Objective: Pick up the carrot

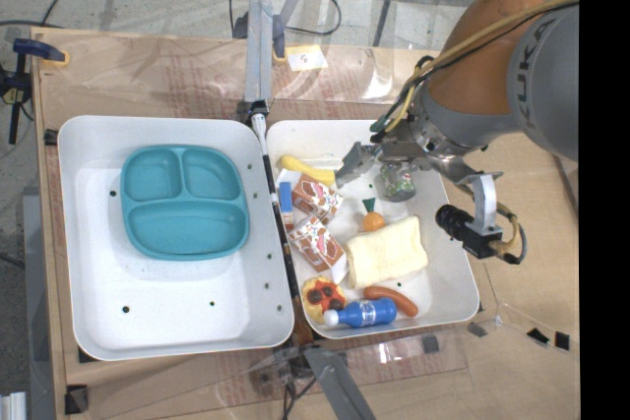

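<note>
Here, claw (372, 174) above carrot (372, 218), right bin (455, 295)

You are looking at a small toy carrot (372, 217), with a rounded orange body and a short dark green top. It is lying in the right-hand bin (455, 302), near the middle, with the green end pointing toward the far wall. The orange end is resting just beside the upper left corner of the pale bread slice (388, 253); whether they are touching cannot be determined.
</note>
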`<state>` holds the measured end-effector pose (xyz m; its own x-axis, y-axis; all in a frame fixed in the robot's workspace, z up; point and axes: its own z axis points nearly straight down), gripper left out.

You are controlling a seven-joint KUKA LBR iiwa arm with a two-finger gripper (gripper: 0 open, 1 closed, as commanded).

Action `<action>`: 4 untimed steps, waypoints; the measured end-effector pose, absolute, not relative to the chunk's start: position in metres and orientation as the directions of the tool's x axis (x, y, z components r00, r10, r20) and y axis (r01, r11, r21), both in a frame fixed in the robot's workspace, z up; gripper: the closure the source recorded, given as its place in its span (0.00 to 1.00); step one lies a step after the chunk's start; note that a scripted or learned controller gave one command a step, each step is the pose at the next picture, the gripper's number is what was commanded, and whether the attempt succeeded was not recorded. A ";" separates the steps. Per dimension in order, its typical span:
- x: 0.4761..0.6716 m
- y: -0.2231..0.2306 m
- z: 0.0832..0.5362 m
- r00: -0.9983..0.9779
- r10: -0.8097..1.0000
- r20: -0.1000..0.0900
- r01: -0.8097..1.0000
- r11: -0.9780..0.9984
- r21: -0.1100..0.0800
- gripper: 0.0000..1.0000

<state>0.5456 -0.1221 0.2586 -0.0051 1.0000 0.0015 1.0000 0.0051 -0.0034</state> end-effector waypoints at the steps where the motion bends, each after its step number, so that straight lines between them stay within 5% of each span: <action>1: 0.540 -0.169 0.213 -0.228 0.974 0.001 0.974 0.228 -0.003 0.00; 2: 0.523 -0.193 0.196 0.048 0.999 0.001 0.999 -0.048 -0.003 0.00; 3: 0.558 -0.195 0.097 0.106 0.994 0.000 0.994 -0.106 -0.002 0.00; 4: 0.574 -0.227 0.145 0.178 0.984 0.000 0.984 -0.178 -0.001 0.00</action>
